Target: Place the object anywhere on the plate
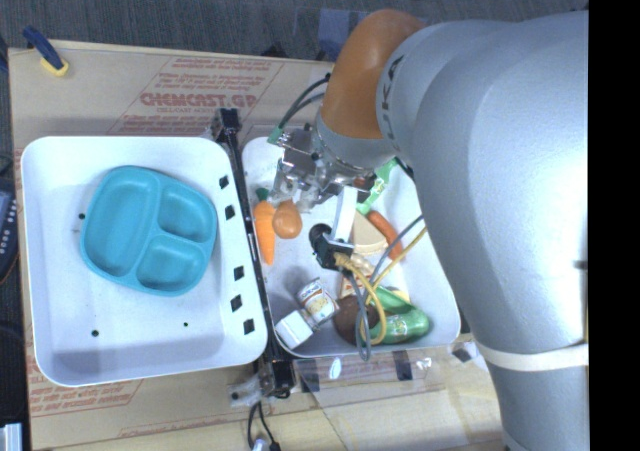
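A blue plate (148,229) with three compartments lies in the left bin (60,339), nothing on it. In the right bin (440,299) a carrot (263,231) lies along the left wall, and a small round orange object (288,222) touches its right side. My gripper (297,187) hangs low over the top of the right bin, just above the orange object and the carrot's top end. I cannot make out whether anything is held in it. The arm hides the right part of that bin.
Lower in the right bin lie a small labelled can (316,301), a white bottle (293,329), a brown ball (349,317) and a green vegetable (407,324). Another orange piece (380,228) lies by the arm. A black divider (240,239) separates the bins.
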